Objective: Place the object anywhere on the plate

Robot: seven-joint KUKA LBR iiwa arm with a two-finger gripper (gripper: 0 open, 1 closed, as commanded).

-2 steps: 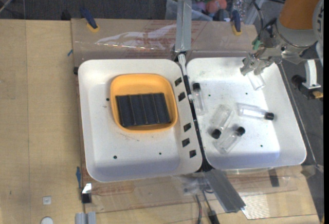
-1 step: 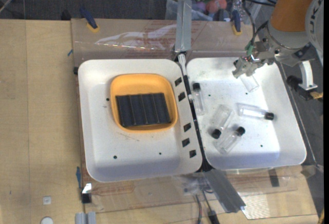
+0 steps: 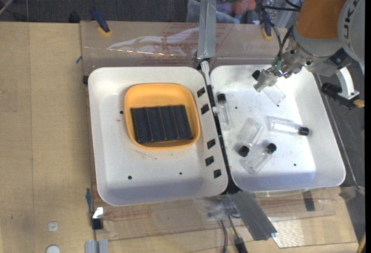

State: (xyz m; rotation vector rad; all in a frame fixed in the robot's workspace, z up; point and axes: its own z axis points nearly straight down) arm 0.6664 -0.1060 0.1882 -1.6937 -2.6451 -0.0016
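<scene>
Gripper hovered over right bin, far corner; finger state could not be determined. Clear vials lay loose on bin floor. Orange plate sat in left bin.

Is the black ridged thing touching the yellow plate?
Touching. The camera view shows the black ridged block lying flat inside the yellow plate, with the plate's rim visible all around it.

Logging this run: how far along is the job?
Nothing looks placed: the yellow plate in the left bin carries just a dark ridged insert. The gripper hangs over the right bin, where clear vials lie. Picking and placing remain.
</scene>
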